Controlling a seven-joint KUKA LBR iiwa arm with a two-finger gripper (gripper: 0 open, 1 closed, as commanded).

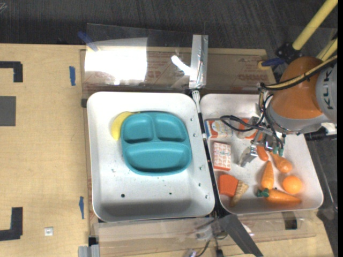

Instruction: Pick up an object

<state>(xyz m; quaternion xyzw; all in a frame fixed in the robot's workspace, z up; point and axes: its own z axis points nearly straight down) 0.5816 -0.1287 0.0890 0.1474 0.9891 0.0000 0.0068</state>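
The right bin (316, 194) holds several small toy foods. A white and red packet (222, 155) lies at its left side, with an orange block (228, 184) and a tan cone (239, 191) below it. An upright carrot (267, 176), a lying carrot (282, 197) and an orange ball (292, 184) sit near the front right. My gripper (252, 153) hangs low over the middle of this bin, just right of the packet and above the upright carrot. Another orange piece (281, 163) lies right beside it. The arm's orange band (300, 95) covers the bin's back right.
The left bin (102, 186) bears a teal divided plate (156, 142) with a yellow thing (117, 123) peeking out at its left edge. A second small packet (216, 128) lies at the right bin's back left. Clear plastic sheeting (144, 63) stands behind the bins.
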